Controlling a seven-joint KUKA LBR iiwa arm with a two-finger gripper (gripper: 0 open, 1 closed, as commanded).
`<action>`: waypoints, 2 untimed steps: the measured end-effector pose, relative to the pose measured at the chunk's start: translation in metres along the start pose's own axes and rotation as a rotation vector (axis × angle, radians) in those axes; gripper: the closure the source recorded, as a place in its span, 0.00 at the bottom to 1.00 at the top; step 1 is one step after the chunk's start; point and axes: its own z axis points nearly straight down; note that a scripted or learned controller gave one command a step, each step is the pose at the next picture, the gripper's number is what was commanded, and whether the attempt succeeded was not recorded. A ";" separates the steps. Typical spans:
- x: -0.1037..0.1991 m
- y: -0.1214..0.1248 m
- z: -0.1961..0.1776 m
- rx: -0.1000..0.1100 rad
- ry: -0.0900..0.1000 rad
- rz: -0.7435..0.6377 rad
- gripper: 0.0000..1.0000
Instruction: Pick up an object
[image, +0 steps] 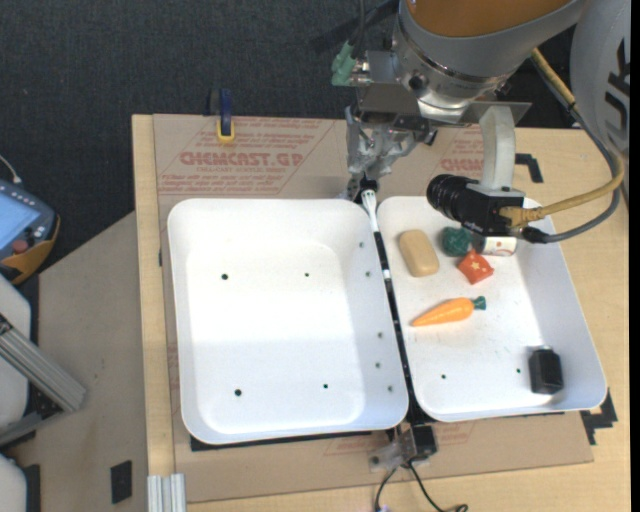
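Note:
The right bin (575, 330) holds several things: a tan oblong block (419, 252), an orange carrot (445, 312), a small red piece (476, 267), a dark green piece (456, 240) and a black block (545, 370). My gripper (366, 185) hangs from the grey and orange arm at the top of the camera view. It is over the far edge where the two bins meet, left of and beyond the tan block. Nothing is seen in it.
The left bin (200, 300) lies beside the right one on a cardboard sheet (260, 150). A black cylinder with cables (470, 200) juts over the right bin's far edge, just above the green and red pieces. A blue-and-yellow clamp (225, 115) stands at the back left.

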 end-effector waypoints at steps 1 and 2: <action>-0.021 0.009 0.109 0.017 -0.004 0.001 1.00; 0.031 0.077 0.152 0.007 -0.001 -0.007 1.00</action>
